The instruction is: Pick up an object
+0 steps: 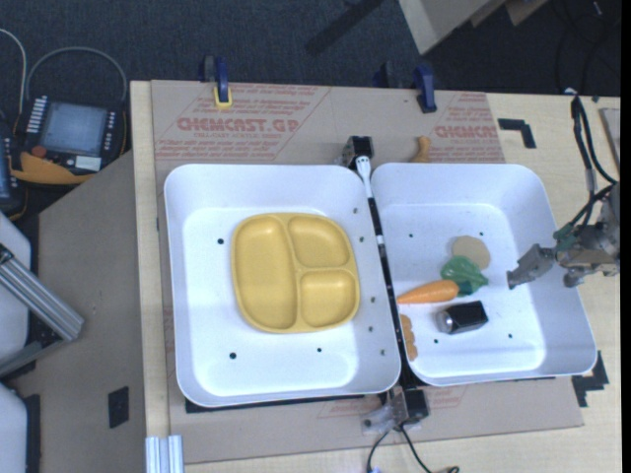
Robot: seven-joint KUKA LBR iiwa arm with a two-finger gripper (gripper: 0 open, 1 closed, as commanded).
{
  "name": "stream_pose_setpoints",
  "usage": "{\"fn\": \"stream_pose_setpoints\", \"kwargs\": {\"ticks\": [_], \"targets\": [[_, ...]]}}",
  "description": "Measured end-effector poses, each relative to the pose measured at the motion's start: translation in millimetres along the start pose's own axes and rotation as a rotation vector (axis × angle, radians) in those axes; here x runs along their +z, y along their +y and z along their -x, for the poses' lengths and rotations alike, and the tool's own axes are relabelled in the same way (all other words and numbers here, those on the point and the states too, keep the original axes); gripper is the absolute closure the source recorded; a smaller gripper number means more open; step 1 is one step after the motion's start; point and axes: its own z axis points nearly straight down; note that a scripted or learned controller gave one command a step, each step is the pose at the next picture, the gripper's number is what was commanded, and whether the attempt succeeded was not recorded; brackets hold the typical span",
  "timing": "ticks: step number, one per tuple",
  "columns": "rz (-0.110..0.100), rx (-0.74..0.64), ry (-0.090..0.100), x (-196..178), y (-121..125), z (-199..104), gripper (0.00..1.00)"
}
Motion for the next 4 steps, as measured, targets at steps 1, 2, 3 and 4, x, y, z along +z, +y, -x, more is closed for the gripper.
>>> {"fn": "stream_pose_setpoints", "kwargs": {"ticks": [1,2,3,4], "targets": [[0.013,-0.005,-0.003,-6,3,-1,0.00],[0.006,-0.004,0.000,57,7,-1,0.00],[0.009,-0.004,-0.001,100,10,-3,0.00],[0.032,-0.007,-0.007,124,17,-3,0.00]]}}
